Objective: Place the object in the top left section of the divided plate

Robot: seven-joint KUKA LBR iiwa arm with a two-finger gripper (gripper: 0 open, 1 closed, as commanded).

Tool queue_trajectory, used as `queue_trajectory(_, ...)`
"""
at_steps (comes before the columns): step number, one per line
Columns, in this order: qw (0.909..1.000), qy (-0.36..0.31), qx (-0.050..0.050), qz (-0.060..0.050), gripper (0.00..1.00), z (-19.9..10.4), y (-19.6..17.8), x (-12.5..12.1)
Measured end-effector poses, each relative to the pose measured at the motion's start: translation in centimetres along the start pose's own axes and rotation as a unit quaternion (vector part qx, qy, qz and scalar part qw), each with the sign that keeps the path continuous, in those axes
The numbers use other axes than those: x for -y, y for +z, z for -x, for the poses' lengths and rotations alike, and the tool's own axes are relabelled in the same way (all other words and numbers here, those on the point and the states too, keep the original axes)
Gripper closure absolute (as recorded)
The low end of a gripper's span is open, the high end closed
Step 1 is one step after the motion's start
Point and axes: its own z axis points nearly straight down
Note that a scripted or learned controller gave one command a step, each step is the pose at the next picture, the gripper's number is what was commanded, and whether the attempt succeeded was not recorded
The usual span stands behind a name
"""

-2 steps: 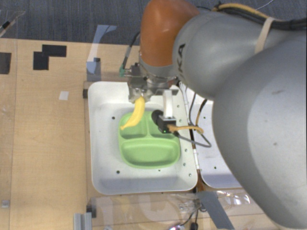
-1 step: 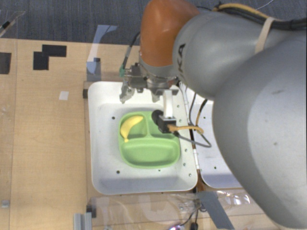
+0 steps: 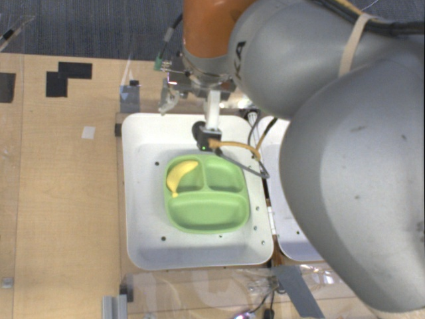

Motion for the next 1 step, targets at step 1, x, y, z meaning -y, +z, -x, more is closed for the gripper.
queue_trajectory(1, 0.9864, 0.165, 0.001, -0.001, 0.0, 4.73, -2.64, -2.03)
